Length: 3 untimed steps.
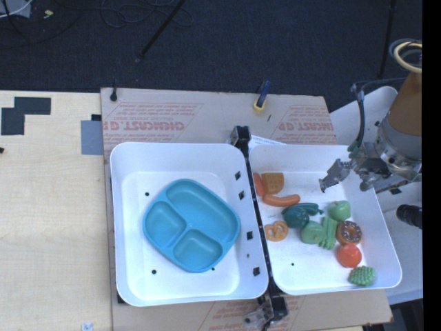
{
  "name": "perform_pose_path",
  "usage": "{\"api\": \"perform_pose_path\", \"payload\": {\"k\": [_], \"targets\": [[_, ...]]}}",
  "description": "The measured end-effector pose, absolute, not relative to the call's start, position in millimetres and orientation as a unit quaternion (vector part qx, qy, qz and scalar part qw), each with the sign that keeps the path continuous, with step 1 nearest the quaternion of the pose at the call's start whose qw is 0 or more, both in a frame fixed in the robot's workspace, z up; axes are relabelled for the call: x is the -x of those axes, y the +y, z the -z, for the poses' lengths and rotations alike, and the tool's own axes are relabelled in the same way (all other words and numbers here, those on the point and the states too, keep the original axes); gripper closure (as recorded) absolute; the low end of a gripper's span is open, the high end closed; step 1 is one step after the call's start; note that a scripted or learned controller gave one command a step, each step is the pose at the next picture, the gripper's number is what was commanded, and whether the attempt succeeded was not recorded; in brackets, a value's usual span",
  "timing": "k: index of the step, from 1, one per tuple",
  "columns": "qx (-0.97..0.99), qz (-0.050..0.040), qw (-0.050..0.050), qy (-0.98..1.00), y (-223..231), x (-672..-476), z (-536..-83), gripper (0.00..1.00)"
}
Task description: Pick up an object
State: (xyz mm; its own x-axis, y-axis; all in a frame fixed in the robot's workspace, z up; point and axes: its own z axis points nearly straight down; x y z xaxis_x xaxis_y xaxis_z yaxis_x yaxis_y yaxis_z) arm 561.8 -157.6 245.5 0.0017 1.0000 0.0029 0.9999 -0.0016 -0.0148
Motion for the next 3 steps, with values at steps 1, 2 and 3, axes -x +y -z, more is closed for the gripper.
{"api": "perform_pose_path", "payload": {"k": [1, 2, 3], "targets": [[0.707, -0.0009, 0.002, -0.707, -157.8, -563.9, -252.3, 0.0], [0.707, -0.0025, 0.004, -0.708, -152.5, -560.7, -188.2, 0.0], [0.707, -0.0017, 0.003, -0.708, -147.4, -558.5, -144.5, 0.0]]}}
